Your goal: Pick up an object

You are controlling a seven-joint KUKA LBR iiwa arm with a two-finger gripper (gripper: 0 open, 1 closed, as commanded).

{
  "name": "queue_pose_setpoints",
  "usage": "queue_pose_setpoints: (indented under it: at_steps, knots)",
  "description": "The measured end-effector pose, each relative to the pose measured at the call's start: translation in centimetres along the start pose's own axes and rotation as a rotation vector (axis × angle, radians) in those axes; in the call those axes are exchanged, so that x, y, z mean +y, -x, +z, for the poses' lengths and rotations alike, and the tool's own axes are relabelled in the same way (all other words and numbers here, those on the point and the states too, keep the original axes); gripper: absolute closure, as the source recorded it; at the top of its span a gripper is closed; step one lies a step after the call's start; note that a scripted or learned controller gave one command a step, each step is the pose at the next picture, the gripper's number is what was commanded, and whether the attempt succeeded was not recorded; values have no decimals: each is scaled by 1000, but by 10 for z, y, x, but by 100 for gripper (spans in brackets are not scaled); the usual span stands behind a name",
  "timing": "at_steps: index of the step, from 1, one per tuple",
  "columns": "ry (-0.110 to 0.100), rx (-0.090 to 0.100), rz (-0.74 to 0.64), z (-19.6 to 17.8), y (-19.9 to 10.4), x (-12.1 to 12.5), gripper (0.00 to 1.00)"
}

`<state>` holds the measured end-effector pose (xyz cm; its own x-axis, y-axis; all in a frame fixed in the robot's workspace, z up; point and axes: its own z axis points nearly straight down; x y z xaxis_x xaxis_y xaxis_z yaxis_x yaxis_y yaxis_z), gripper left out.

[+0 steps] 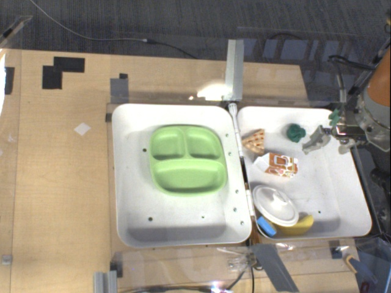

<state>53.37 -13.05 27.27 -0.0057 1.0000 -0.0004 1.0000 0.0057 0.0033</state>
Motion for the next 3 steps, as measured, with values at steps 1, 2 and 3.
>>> queue_pose_setpoints:
  at_steps: [1,2,3]
  knots:
    - [0,0,86,75,-16,82,0]
    - [3,-1,145,184,10,104,0]
    - [6,-1,142,172,10,106,100]
